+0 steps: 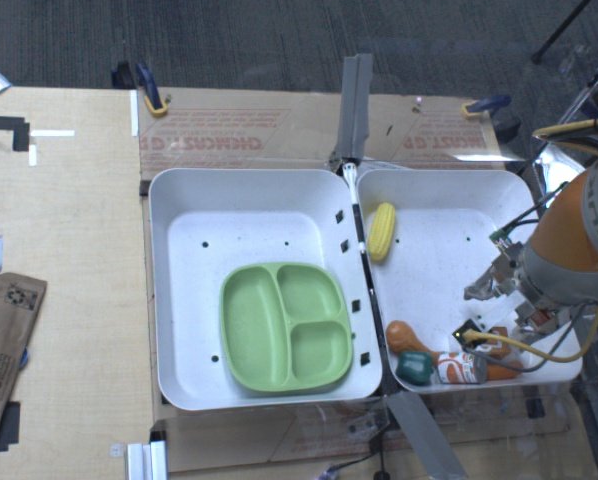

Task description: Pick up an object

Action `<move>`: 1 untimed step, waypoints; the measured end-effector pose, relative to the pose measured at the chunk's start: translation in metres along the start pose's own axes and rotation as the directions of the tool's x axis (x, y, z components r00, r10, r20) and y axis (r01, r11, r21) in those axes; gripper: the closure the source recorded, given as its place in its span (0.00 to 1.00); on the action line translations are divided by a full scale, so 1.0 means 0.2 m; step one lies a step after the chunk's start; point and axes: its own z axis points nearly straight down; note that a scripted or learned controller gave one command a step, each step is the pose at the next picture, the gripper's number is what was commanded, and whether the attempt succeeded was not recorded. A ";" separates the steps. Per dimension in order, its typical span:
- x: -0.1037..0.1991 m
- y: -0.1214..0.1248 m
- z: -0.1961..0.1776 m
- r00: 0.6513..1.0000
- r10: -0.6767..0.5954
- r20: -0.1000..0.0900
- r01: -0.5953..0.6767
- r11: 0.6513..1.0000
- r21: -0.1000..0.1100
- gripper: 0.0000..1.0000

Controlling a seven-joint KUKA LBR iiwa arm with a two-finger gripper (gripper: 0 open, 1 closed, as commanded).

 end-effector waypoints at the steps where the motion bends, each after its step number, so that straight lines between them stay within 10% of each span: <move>1: 0.25 -0.50 -0.41 0.973 0.229 0.021 -0.230 0.973 0.022 0.00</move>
